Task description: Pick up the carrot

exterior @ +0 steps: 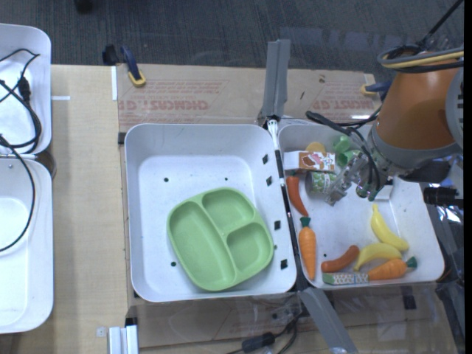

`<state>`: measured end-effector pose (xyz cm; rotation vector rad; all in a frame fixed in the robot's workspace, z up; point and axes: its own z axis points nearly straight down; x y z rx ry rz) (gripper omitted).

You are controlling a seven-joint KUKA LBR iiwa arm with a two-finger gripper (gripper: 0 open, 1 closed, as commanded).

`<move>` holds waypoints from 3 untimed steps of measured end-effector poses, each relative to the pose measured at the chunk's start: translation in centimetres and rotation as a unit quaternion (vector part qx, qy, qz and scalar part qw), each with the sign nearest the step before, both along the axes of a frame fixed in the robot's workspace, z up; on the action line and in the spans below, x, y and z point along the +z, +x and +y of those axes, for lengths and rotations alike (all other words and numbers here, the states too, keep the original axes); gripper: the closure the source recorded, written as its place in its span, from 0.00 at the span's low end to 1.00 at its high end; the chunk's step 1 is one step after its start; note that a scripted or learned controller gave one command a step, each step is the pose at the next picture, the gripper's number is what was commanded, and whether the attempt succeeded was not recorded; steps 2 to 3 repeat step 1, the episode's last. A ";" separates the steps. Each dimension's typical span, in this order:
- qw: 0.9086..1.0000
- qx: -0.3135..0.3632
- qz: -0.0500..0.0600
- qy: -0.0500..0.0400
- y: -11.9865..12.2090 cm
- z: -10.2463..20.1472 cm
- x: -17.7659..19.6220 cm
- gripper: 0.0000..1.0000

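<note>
- Nearest the front edge of the counter, the right-hand bin [435,268] held a second carrot [387,270] in its front corner, touching two bananas [383,240] and just beside a red-orange sausage [340,259]; a program aiming for "the carrot" could have locked onto this crowded one and dragged a banana along.
- The carrot [307,248] lay lengthwise against that bin's left wall, leaf end toward the back. A wall that close probably left little space for a finger on that side, so a descent might have struck the rim or nudged the carrot away.
- A red chili [296,195] lay just behind the carrot along the same wall, near enough to be taken by mistake.
- The claw [352,184] hung over the middle of the right bin, beside a small carton [317,160] and a clear wrapper [321,183]. Whether it was spread or pressed together could not be told, and nothing showed pinched in it.
- The left bin [140,198] carried a green divided plate [221,238], well apart from the work.
- The counter [88,198] was pale wood with a printed cardboard sheet [184,94] toward its back edge.
- Beyond lay dark carpet [221,13], and white tubs with black cable [18,94] stood off the left edge.
</note>
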<state>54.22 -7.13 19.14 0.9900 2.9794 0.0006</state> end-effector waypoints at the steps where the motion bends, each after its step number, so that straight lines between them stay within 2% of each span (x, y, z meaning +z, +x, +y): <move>1: 1.000 0.027 0.001 0.000 -2.0 4.4 0.8 1.00; 3: 1.000 0.027 0.001 0.000 -2.0 4.4 0.8 1.00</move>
